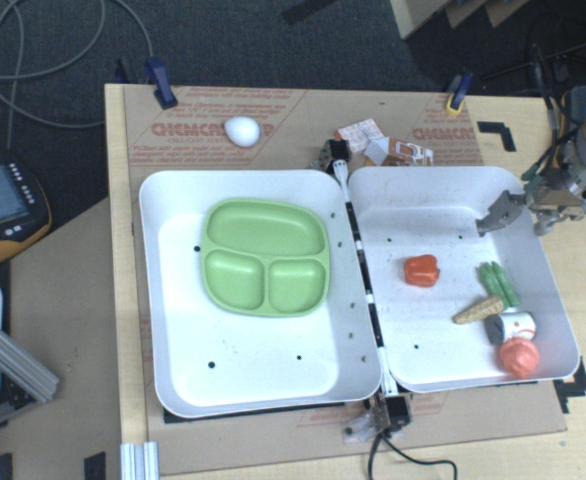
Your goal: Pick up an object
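With the gripper (pixel 500 213) poised at the right bin's (pixel 413 193) far right rim, its state impossible to tell, the red object (pixel 421 271) lying mid-bin could be missed if the descent is misaligned.

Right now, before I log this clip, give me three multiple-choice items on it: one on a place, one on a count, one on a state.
1. Where is the green divided plate?
A. in the left bin
B. in the right bin
C. on the cardboard behind the bins

2. How many compartments does the plate have?
A. two
B. three
C. five

3. The red pepper in the right bin is:
A. between the gripper's fingers
B. lying loose on the bin floor
C. on the plate

Key: 1 A, the plate sits in the left bin. 2 B, one long section above two smaller ones. 3 B, it lies apart from the gripper.
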